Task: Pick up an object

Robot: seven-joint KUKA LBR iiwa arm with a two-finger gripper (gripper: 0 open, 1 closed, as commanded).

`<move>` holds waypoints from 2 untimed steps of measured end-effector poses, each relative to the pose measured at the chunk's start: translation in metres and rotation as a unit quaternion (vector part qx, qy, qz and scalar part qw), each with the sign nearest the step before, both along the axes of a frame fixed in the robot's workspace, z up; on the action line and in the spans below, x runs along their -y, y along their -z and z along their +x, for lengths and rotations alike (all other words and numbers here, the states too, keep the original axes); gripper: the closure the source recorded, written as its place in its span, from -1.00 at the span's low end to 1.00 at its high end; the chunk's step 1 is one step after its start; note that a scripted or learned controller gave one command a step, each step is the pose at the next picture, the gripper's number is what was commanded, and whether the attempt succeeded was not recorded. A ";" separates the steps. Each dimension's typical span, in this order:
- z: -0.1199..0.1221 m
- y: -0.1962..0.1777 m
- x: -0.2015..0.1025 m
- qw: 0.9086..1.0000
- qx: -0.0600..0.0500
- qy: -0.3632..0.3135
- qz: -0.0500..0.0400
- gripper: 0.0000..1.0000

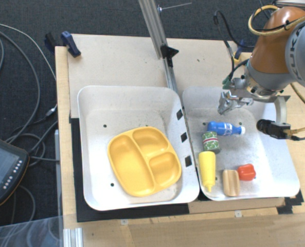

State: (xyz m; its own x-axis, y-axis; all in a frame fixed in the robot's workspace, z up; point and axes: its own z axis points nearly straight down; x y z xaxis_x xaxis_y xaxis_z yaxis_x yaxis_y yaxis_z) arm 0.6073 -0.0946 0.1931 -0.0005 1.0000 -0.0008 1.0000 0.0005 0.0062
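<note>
Here's the arm [281, 45] reaching in from the right, its claw [227, 105] hanging over the upper part of the right bin [275, 187], and whether it's spread or pinched I cannot tell from this angle; nothing shows gripped in it. Just below and slightly right of the claw lies a blue bottle [225, 128] on its side, white cap pointing right, close to the claw but apart from it. Beside the bottle, lower left, sits a small green can [210, 141]. Further down, near the bin's front edge, a yellow bottle [207, 170] lies lengthwise, with a tan block [231, 182] just beside it and a red piece [247, 172] touching that block's upper right. Over in the left bin [90, 107], a yellow divided plate [143, 160] rests alone.
</note>
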 end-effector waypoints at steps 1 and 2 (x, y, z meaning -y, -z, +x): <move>-0.003 -0.059 -0.009 1.000 0.001 -0.001 0.000 1.00; -0.002 -0.079 -0.009 1.000 -0.001 0.000 0.000 1.00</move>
